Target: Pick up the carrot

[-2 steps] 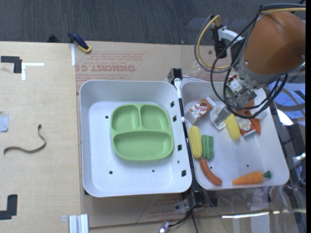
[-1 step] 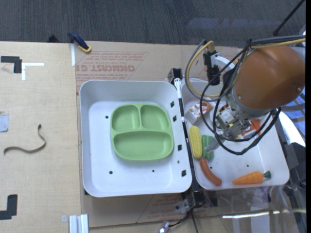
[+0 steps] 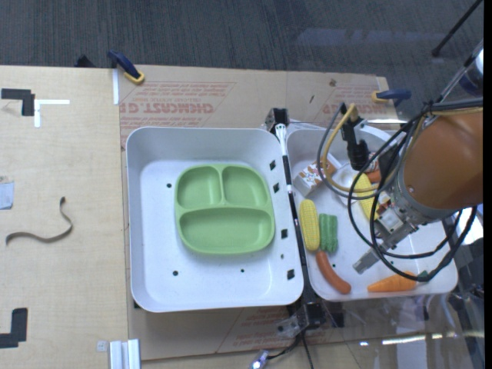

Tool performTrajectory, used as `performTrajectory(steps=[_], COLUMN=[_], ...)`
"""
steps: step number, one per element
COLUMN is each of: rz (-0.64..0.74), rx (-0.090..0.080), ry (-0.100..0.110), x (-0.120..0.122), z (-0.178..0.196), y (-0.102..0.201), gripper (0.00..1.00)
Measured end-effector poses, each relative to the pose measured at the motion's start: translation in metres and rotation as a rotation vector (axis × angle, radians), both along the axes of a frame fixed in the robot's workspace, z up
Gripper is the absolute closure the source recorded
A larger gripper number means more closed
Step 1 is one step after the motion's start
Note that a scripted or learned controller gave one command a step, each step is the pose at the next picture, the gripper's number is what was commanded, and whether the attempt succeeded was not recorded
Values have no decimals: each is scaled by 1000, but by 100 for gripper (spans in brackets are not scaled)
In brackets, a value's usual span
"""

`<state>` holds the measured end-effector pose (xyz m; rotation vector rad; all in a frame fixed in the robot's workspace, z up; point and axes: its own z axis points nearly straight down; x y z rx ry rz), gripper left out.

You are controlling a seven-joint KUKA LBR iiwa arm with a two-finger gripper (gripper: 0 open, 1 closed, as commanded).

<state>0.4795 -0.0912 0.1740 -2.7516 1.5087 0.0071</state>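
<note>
Red print reading "CHEMOST" appears upside down on the flat brown cardboard sheet [image 3: 184, 102] beneath the two white bins; the smaller lines below it are illegible.

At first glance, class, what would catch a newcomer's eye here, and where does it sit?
The green divided plate stands out in the middle of the left bin. The arm's orange band looms over the right bin, where a yellow corn cob, a sausage and the carrot lie.
</note>
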Motion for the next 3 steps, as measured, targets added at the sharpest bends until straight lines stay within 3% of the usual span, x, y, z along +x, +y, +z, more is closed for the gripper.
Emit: performTrajectory(steps=[1,2,3], rz=[531,791,793], rx=[3,-1,3], ry=[-5,-7,-12], x=[-1,10,11], z=[22,-67,-57], y=[-21,-83,-80], gripper=[0,0,100])
